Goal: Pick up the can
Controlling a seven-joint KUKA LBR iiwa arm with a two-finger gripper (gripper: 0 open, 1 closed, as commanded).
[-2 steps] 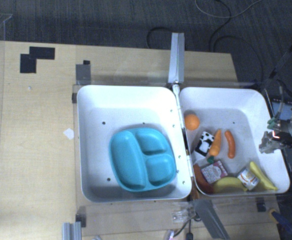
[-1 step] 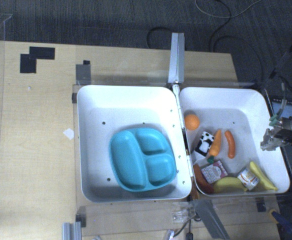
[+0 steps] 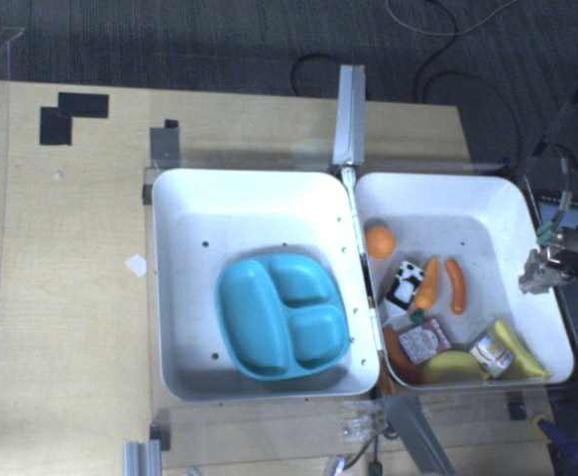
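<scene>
The can (image 3: 490, 355) is small and silvery with a pale label. It lies on its side near the front right corner of the right bin (image 3: 487, 201), tucked between two yellow bananas (image 3: 454, 366). My gripper (image 3: 544, 269) hangs at the right rim of that bin, beyond and to the right of the can and apart from it. Only part of the gripper shows at the view's edge.
The right bin also holds an orange (image 3: 379, 241), a black-and-white block (image 3: 402, 284), a carrot (image 3: 425, 286), a red sausage (image 3: 456, 286) and a dark red packet (image 3: 419, 343). The left bin (image 3: 189, 226) holds a blue divided plate (image 3: 281, 313).
</scene>
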